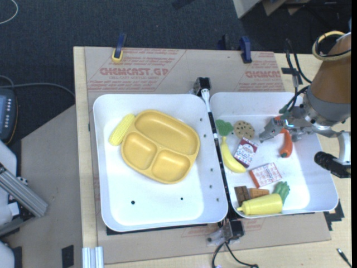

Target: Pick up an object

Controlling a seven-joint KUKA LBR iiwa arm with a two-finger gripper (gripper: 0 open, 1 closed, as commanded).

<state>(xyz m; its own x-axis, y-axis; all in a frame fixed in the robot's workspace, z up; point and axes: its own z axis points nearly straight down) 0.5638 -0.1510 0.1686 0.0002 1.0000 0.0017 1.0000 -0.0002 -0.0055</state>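
Note:
My gripper (277, 128) hangs over the upper right part of the right bin (323, 197), at the end of the arm with its orange band. An orange carrot (286, 143) lies just below and to the right of it, close to or touching it. To the gripper's left lie a brown cookie (243, 129) and a green leafy piece (224, 127). Lower down are a banana (231, 158), a red-and-white packet (246, 149), a red snack pack (266, 175), a brown bar (243, 193), a yellow bottle (262, 205) and a green vegetable (282, 190).
The left bin (111, 194) holds a yellow divided plate (159, 146) and a yellow corn cob (121, 129) at its upper left. A black divider (215, 149) runs between the bins. Black cables (295, 66) trail behind the arm.

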